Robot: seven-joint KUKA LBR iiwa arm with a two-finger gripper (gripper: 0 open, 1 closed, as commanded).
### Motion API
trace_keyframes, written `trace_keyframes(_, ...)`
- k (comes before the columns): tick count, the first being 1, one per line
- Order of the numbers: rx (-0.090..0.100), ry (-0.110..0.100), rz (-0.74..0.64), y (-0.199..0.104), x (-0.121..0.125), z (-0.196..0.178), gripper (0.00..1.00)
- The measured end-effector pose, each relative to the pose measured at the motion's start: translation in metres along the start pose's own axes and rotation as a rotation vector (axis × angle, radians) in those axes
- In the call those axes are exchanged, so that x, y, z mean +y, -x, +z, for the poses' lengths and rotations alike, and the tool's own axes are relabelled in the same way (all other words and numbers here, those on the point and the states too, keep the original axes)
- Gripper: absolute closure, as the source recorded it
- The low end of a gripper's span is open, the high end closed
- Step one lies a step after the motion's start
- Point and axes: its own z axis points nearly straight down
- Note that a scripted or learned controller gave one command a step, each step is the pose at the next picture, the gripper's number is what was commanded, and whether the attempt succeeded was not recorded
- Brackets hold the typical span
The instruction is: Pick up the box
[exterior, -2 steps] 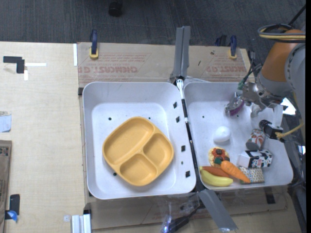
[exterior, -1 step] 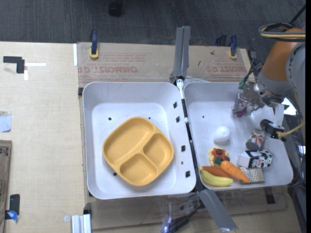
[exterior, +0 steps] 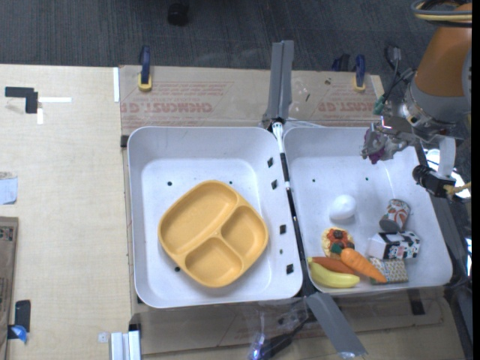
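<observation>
Hovering over the far side of the right white bin (exterior: 300, 201), the gripper (exterior: 377, 147) holds nothing; finger spacing is unclear. Well below it, near the bin's front, sits the black-and-white patterned box (exterior: 395, 246).

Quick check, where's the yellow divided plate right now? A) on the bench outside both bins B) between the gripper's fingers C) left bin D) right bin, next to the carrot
C: the yellow divided plate lies flat in the left bin, while the carrot and the box sit in the right bin and the gripper hangs over that bin's far side.
</observation>
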Motion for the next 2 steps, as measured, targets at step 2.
trace_keyframes(2, 0.0, 0.0, -0.147, -0.158, 0.014, 0.016, 1.0)
